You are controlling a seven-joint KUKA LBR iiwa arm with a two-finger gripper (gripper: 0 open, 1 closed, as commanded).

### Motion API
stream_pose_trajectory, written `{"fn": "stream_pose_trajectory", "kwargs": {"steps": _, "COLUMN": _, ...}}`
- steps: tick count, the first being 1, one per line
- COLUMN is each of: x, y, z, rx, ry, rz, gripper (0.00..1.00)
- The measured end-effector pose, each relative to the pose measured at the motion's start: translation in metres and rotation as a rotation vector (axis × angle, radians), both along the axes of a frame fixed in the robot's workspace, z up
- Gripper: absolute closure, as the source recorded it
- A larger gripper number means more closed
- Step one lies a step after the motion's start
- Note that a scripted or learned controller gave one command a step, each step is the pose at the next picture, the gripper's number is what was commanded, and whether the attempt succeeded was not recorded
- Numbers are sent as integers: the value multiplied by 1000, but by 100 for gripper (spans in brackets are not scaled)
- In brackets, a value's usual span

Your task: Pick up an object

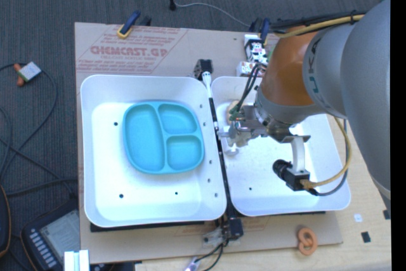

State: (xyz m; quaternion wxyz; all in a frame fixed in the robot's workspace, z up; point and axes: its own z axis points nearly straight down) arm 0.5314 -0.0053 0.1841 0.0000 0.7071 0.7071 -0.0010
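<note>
A light blue plate point(162, 137) with three compartments lies in the left bin point(101, 187). My gripper point(233, 136) hangs low over the left side of the right bin point(273, 197), close to the divider between the bins. The orange band and grey wrist cover most of it from above. A small pale thing shows near the fingertips, but I cannot make out what it is or whether it is held.
A black cable fitting point(288, 176) on the arm hangs over the right bin. A black clamp point(203, 67) sits at the far end of the divider. On the bench front lies an orange ring point(307, 240). A blue-yellow tool point(129, 24) lies at the far left.
</note>
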Motion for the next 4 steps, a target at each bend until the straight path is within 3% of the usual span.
{"fn": "stream_pose_trajectory", "kwargs": {"steps": 1, "x": -1, "y": -8, "z": 0, "rx": 0, "ry": 0, "rz": -1, "gripper": 100}}
{"fn": "stream_pose_trajectory", "kwargs": {"steps": 2, "x": -48, "y": 19, "z": 0, "rx": 2, "ry": 2, "rz": 0, "gripper": 100}}
{"fn": "stream_pose_trajectory", "kwargs": {"steps": 3, "x": -29, "y": 19, "z": 0, "rx": 1, "ry": 1, "rz": 0, "gripper": 100}}
{"fn": "stream_pose_trajectory", "kwargs": {"steps": 4, "x": -45, "y": -45, "z": 0, "rx": 0, "ry": 1, "rz": -2, "gripper": 100}}
